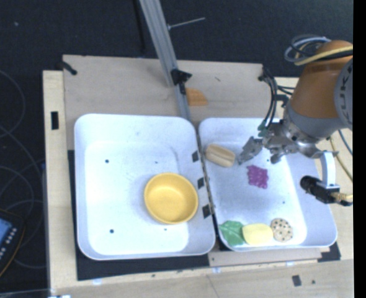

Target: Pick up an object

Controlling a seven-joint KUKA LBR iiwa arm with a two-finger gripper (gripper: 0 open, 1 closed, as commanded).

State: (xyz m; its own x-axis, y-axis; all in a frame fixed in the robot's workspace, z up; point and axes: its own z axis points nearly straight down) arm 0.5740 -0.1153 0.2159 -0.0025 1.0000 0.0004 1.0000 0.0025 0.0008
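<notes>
I'm seeing the gripper (pixel 262 152) hovering with jaws spread, gripping nothing. Purple piece (pixel 257 176) is lying just below the jaws; tan roll (pixel 220 155) is sitting just left of them.

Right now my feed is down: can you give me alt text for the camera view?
The grey and orange arm's gripper hovers in the right white bin, between a tan oval bread roll and a purple crumpled lump. A green piece, pale yellow piece and speckled cookie line its near edge; the left white bin holds a yellow bowl.
</notes>
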